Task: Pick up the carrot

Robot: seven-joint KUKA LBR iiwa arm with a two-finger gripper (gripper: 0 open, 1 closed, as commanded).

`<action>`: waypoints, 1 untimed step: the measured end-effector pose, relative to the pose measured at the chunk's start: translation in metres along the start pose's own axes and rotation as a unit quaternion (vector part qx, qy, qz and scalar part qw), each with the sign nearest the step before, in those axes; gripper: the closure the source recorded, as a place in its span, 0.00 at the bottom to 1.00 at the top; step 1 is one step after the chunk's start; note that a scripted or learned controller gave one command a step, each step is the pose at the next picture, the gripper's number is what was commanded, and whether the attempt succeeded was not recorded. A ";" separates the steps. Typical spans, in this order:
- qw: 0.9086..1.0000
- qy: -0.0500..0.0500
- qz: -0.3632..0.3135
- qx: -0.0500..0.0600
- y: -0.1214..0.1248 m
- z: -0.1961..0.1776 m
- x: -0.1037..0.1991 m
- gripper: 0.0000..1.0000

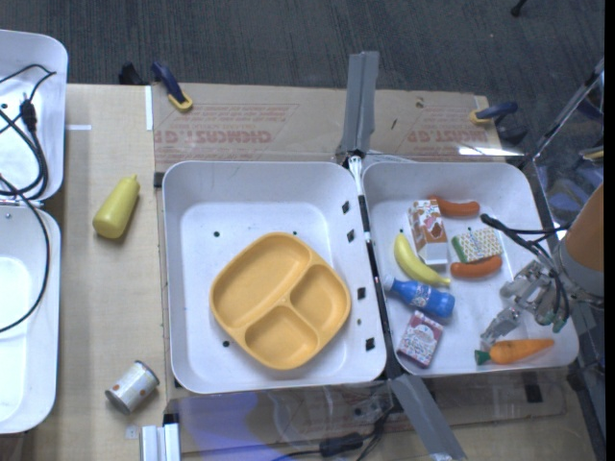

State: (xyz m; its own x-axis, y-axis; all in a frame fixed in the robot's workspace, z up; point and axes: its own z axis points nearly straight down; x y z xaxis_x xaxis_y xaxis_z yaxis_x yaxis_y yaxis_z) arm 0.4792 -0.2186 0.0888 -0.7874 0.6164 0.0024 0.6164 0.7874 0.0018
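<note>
You see carrot [517,351] lying at lower right of frame, in right bin [538,195]. Hand [502,327] just above-left of it, fingers apart, clamped on nothing.

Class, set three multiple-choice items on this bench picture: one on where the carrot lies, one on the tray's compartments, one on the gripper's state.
1. The orange toy carrot lies in:
A. the right white bin's near corner
B. the left white bin
C. the yellow tray

2. The yellow plastic divided tray has how many compartments?
A. two
B. three
C. five

3. The two-finger gripper is:
A. gripping the carrot
B. just above the carrot, not gripping it
C. over the tray

Answers: 1 A, it lies by the front right wall; 2 B, three hollows show; 3 B, the carrot lies below the fingertips.
</note>
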 end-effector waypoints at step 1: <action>1.000 0.002 0.001 0.000 0.001 -0.005 0.000 1.00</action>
State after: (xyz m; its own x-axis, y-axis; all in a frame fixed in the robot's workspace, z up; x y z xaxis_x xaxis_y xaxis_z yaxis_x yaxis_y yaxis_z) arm 0.4800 -0.2179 0.0941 -0.7863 0.6179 0.0063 0.6179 0.7863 0.0026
